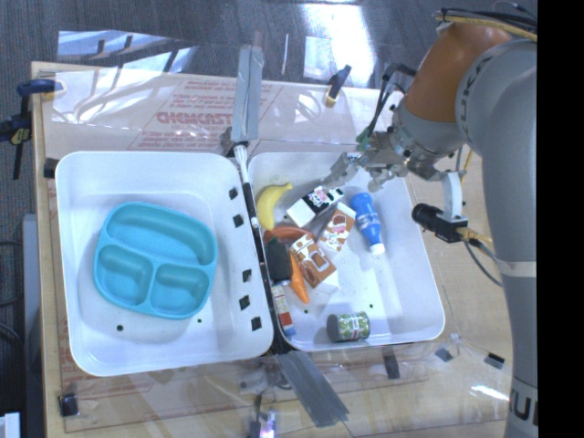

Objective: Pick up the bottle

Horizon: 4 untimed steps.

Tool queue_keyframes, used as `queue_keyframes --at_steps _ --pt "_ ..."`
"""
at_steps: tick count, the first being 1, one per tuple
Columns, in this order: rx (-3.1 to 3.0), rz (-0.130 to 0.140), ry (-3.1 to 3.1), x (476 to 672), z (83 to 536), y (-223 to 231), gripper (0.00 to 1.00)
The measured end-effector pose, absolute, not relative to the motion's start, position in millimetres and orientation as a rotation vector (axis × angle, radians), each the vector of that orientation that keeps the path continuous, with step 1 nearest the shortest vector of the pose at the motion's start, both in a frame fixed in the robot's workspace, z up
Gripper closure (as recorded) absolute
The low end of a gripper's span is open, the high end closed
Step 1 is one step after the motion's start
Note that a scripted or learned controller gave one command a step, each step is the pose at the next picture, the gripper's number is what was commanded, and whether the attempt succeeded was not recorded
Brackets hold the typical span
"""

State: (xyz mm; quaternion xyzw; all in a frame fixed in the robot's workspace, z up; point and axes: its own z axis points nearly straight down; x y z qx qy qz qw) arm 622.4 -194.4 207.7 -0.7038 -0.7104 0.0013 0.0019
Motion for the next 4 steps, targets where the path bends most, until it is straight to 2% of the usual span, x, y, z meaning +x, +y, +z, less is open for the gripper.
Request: queue_keyframes --at_steps 1,2,3,4 --pt "-2.209 0.002 -2.227 609.3 215 -208 0.00" --pt "-2.234 0.005 -2.205 605.5 178 -208 0.00" --pt "-2.336 0.002 -2.091 606.3 92 -205 0.00" --pt "-2.317 0.001 -2.121 574.0 195 -204 0.00"
